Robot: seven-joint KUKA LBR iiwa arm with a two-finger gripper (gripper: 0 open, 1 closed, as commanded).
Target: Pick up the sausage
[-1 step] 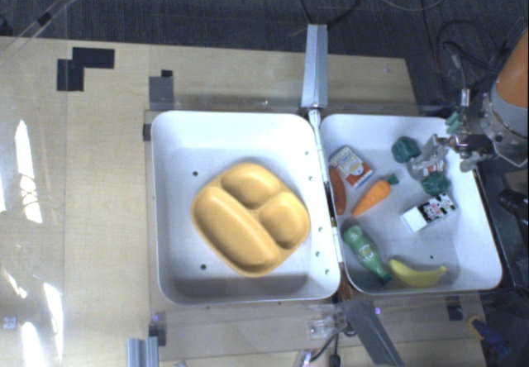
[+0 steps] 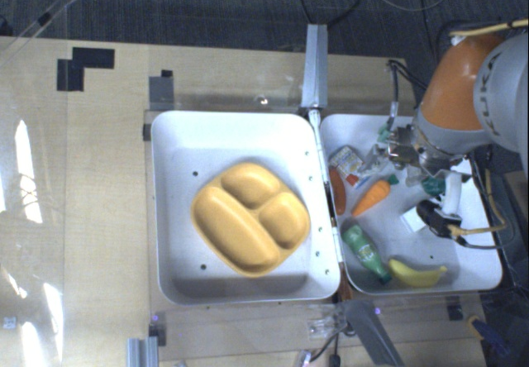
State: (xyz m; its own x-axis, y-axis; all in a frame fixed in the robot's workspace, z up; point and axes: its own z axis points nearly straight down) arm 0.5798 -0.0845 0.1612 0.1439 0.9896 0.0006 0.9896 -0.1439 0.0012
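Against the right bin's (image 2: 488,274) left wall lies the sausage (image 2: 335,190); the gripper (image 2: 415,160), its opening impossible to tell, should descend clear of the carrot (image 2: 372,196).

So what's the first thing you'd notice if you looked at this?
Probably the big yellow tray with three rounded hollows, sitting in the middle of the left bin. Next, the grey and orange arm leaning over the right bin, where a carrot, green bottle and banana lie.
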